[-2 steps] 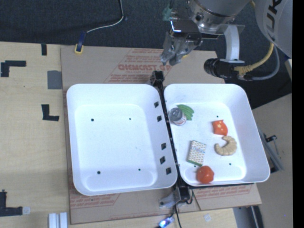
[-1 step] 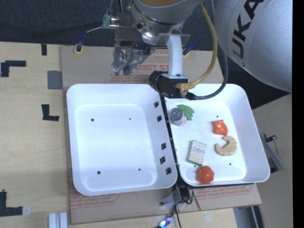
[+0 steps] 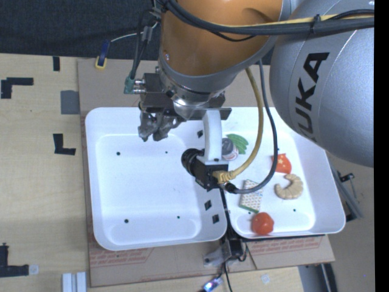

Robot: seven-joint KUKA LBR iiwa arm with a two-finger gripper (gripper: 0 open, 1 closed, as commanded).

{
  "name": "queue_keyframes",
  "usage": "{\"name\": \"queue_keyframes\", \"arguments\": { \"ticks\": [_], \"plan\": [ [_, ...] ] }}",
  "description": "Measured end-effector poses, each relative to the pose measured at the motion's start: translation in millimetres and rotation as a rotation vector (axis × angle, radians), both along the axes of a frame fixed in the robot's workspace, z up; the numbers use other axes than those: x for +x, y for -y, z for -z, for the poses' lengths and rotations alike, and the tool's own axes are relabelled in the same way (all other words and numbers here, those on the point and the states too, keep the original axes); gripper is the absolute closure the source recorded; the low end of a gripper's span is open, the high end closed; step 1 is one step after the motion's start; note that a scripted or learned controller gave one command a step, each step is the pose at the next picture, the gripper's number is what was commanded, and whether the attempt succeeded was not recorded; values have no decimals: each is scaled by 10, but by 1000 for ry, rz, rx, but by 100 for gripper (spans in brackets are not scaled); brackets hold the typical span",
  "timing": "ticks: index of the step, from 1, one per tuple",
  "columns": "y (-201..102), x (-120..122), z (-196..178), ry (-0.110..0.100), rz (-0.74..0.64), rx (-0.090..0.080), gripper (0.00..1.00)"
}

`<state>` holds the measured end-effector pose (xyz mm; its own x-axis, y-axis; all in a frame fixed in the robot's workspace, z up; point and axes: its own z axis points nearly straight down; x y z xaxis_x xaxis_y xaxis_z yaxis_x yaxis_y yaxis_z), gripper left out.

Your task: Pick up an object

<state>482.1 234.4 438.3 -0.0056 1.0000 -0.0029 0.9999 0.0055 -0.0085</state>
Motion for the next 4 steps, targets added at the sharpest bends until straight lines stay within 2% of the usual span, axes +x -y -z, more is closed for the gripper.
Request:
{"name": "queue_keyframes", "arguments": {
  "ticks": [1,2,3,4],
  "plan": [
    [23,-18,1701,-9,4,-6,100],
    [151,1276,1780,11,8,0,100],
    [2,1697,734,20,3,7,100],
    [-2,1676,703,6,1,3,100]
  ]
}}
